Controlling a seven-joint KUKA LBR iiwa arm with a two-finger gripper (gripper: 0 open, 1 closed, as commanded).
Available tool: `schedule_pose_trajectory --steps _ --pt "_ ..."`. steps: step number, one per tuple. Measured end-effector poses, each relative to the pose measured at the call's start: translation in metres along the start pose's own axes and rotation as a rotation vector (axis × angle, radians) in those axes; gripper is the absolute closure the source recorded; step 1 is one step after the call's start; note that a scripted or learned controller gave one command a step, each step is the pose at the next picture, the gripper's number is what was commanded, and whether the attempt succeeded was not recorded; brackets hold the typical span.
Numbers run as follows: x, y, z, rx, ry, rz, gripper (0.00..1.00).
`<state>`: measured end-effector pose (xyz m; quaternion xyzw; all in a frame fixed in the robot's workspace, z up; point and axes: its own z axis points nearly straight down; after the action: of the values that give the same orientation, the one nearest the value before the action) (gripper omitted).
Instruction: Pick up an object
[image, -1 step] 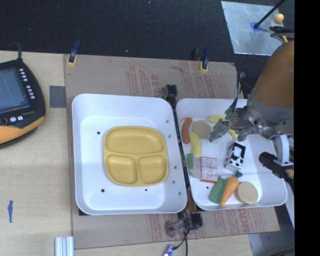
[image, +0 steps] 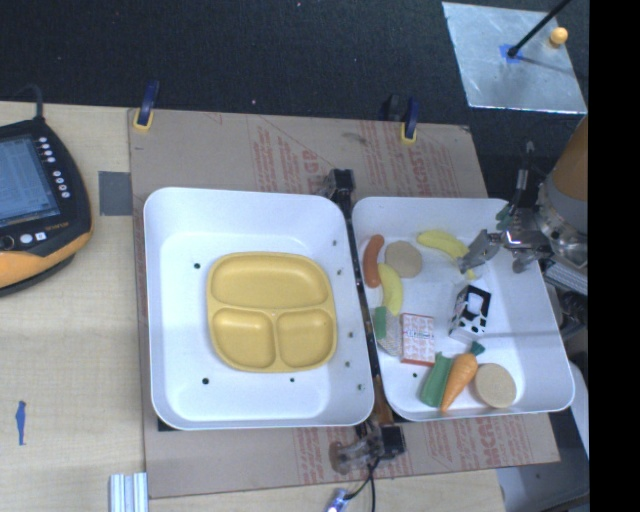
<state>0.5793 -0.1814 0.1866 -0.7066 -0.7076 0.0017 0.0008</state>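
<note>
Camera view: end effector (image: 495, 250) near right bin (image: 540, 400) rim

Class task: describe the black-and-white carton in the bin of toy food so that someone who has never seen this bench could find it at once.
Start at the right-hand white bin, the one holding the toy food. Near its middle, just right of the small red-printed packet and above the carrot, stands the small carton. It is the bin's one boxy item patterned in black and white; its neighbours are coloured or tan.
</note>
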Motion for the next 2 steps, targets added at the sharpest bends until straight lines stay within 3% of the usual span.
schedule_pose_trajectory --steps 1,2 --pt "-0.031 -0.008 0.047 0.002 0.0 -0.004 0.0" --pt "-0.019 0.0 0.095 0.002 0.001 -0.003 0.0"
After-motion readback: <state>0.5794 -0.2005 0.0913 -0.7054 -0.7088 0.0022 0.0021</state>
